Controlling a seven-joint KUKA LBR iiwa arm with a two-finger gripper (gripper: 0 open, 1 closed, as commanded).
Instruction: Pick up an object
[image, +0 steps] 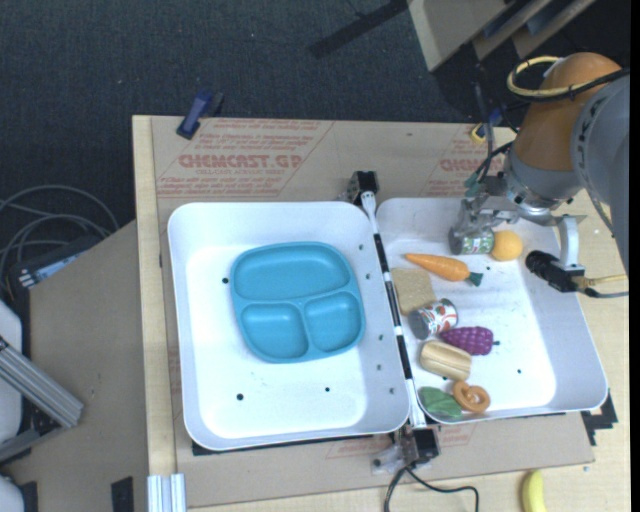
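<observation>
My gripper (472, 238) is down at the far end of the right bin (570, 345), its tip close to the bin floor. A small yellow-orange fruit (507, 246) lies just to its right, nearly touching it. An orange carrot (438, 265) lies just in front of the gripper, pointing left. Nearer the camera are a small tin can (435, 318), a bunch of purple grapes (470, 339), a tan bread roll (445, 360), an orange ring-shaped piece (472, 398) and a green leaf-like piece (436, 401). A small greenish patch shows at the gripper's tip; what it is cannot be made out.
The left bin (200, 350) holds a blue divided plate (297, 300). The arm (560, 130) comes in from the upper right, with a black cable (560, 272) lying over the right bin's edge. A banana (533, 492) lies off the bench at bottom right.
</observation>
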